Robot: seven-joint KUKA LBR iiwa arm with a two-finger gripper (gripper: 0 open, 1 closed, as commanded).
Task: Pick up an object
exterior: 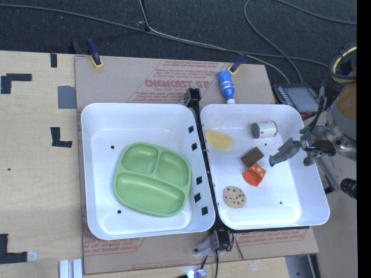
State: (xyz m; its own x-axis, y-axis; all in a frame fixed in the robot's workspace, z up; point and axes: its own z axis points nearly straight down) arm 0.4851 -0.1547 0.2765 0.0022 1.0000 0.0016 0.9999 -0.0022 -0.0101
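Objects to pick: five small things lie in the right bin (313, 210). A brown block (252, 156) sits near the bin's middle, with an orange piece (255, 175) touching it at its 6 o'clock.
Cookie: a round speckled cookie (234, 197) lies toward 7 o'clock of the orange piece, apart from it.
Yellow piece: a pale yellow oval (218, 139) rests at 10 o'clock of the brown block, close to the bin's inner wall.
Cylinder: a small grey and white cylinder (264, 130) lies on its side at 1 o'clock of the brown block.
My gripper: my gripper (279, 154) hangs over the right bin at 3 o'clock of the brown block, near it but apart. One dark finger (284, 152) points toward 8 o'clock.
My jaws: I cannot tell how far they stand open; nothing is seen between them.
Left bin: the left bin (98, 120) bears a green divided plate (153, 178) with three compartments.
Surroundings: a blue and white bottle (226, 86) lies on the cardboard sheet (156, 77) at 12 o'clock of the right bin.
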